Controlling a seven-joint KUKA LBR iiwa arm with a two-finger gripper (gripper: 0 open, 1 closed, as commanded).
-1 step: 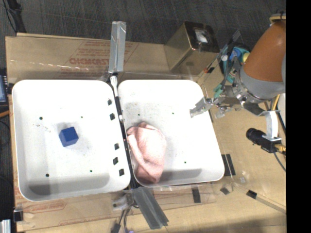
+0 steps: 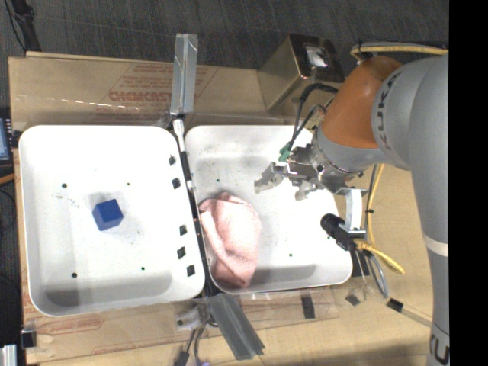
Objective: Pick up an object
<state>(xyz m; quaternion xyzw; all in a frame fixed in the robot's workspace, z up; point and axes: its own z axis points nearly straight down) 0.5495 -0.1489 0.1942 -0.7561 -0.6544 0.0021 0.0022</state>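
Here: one blue cube (image 2: 108,213), one pink cloth (image 2: 230,237), hand (image 2: 284,183) spread wide, holding nothing.

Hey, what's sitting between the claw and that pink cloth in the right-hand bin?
Nothing: in the camera view, only bare white bin floor separates the claw from the pink cloth.

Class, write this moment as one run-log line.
tool: over right bin, nothing held | pink cloth: right bin, left side | blue cube: left bin
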